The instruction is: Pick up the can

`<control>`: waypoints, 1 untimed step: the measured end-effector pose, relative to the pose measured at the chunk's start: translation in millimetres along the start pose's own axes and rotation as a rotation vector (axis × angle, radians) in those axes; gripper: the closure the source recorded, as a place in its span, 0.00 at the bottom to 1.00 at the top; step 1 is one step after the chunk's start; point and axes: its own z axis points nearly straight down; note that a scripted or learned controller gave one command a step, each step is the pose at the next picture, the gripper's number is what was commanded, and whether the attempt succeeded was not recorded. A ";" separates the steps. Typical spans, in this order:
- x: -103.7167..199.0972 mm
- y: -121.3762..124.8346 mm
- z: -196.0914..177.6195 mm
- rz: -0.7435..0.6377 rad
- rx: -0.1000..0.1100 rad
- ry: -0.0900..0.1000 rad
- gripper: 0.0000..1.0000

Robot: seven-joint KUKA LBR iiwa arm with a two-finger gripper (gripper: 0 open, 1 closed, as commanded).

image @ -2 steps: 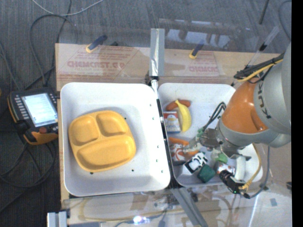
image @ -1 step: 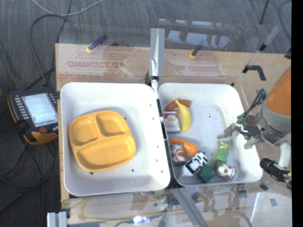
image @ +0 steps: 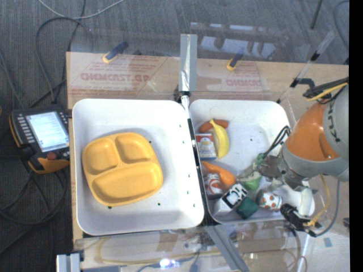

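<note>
Can point(image: 213, 183), which I am taking to be the small red-and-white item, is lying in the right bin point(image: 266, 107) against its left wall, toward the front edge. It is resting on the bin floor, so nothing of the pick is done yet.

Sweeping from the left: the left bin point(image: 119, 107) is carrying 1 yellow divided tray point(image: 122, 167) at its middle. In the right bin, a red-and-white packet point(image: 206, 145) and a banana point(image: 220, 138) are sitting behind the can, and an orange carrot point(image: 220, 173) is lying just beside it. A black-and-white item point(image: 233, 196) and a dark green one point(image: 248, 208) are crowding the front edge.

The gripper point(image: 264, 166) is hanging over the right half of that bin, apart from the can, with the clutter between them. Whether it is open or closed I cannot tell. By my judgement, the whole approach, the grasp and the lift are all remaining.
</note>
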 end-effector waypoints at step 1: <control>-48.1 7.7 -55.6 0.027 0.015 -0.002 0.00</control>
